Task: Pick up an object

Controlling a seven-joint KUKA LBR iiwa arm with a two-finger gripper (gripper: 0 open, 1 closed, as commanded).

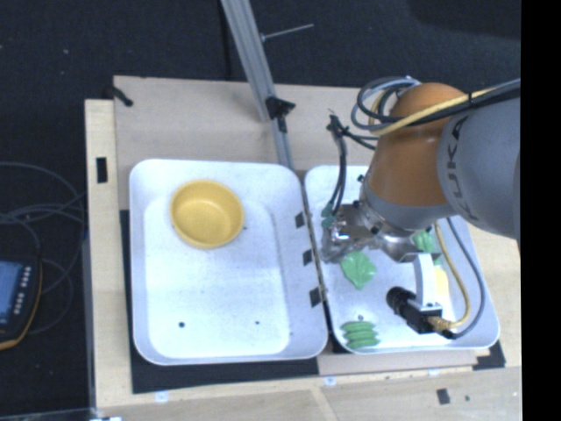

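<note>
**A:** The pincer (344, 242) hangs low in the right bin (399, 338), close to the wall beside the other bin. Whether it is apart or together, I cannot tell.

**B:** What is it after?

**A:** Probably the green lump (358, 270) just beside it: crumpled, soft-looking, not gripped. Nearest us, a ridged green piece (358, 332) lies flat.

**B:** And further back?

**A:** A yellow bowl (208, 214), smooth, round and upright, sits in the left bin (219, 296), well apart from the arm.
</note>
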